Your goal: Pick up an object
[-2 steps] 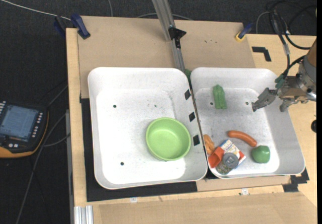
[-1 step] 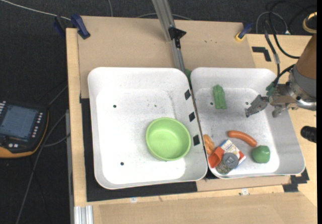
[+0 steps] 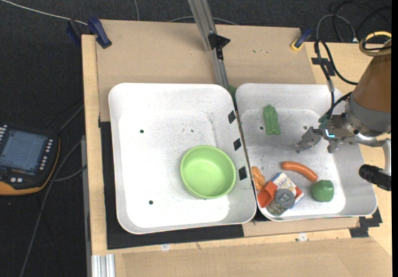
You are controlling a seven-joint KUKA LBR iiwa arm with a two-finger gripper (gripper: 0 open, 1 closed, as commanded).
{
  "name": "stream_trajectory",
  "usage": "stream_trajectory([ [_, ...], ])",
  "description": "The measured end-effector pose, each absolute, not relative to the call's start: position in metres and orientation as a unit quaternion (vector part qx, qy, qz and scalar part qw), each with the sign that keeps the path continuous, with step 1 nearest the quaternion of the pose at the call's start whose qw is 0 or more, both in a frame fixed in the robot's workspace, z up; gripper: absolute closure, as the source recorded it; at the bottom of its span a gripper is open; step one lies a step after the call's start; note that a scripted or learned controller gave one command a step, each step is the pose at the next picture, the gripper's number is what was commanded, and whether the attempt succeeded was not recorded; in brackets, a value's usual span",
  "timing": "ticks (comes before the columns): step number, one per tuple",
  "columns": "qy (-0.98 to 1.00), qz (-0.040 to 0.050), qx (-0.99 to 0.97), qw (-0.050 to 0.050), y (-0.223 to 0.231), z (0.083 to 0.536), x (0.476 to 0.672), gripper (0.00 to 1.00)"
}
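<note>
My gripper point(image 3: 318, 140) hovers over the right bin point(image 3: 292, 96), near its right side, with its two fingers spread apart and nothing between them. An orange-red sausage-shaped object point(image 3: 299, 170) lies just below and left of it. A green ball point(image 3: 322, 191) rests near the bin's front right corner. A green block point(image 3: 271, 119) lies to the left of the gripper, toward the bin's back. A small cluster of a colourful packet and a grey round lid point(image 3: 281, 195) sits at the front, beside an orange piece point(image 3: 258, 176).
The left bin point(image 3: 155, 120) holds a light green bowl point(image 3: 208, 172) at its front right. A metal pole point(image 3: 200, 11) slants down between the bins. Cables run along the bench's right side point(image 3: 326, 64). A pendant point(image 3: 25, 157) lies off the bench at left.
</note>
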State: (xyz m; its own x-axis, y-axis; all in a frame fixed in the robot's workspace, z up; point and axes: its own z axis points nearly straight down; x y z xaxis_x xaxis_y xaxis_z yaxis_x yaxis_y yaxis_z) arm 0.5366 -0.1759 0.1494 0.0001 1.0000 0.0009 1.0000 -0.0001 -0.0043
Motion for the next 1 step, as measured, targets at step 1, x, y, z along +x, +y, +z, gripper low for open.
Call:
stream_trajectory([
  [1,-0.707,0.0011,-0.707,0.002,-0.1754,0.0971,0.5354,0.0],
])
